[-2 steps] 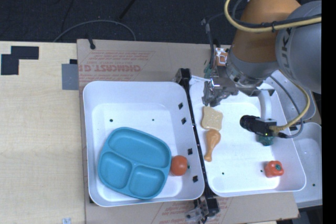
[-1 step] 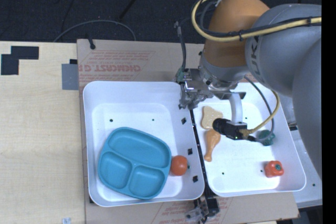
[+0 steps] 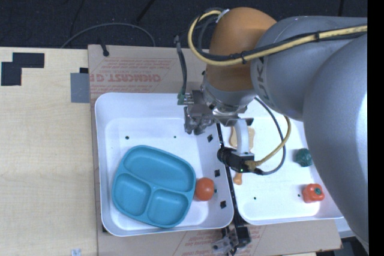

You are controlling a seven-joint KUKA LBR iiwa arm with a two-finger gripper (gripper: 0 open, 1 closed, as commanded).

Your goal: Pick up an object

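An orange ball (image 3: pixel 204 189) lies just beside the blue tray (image 3: pixel 153 186), at its 3 o'clock, in the left bin (image 3: pixel 111 129).

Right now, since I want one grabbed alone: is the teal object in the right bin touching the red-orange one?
Apart. The camera view shows bare white bin floor between the teal object and the red-orange object.

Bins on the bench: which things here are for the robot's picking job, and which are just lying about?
For the job: gripper, blue divided plate, orange ball, teal piece, red-orange toy.

Lying about: cardboard sheet under the bins, grey patch on the bench.
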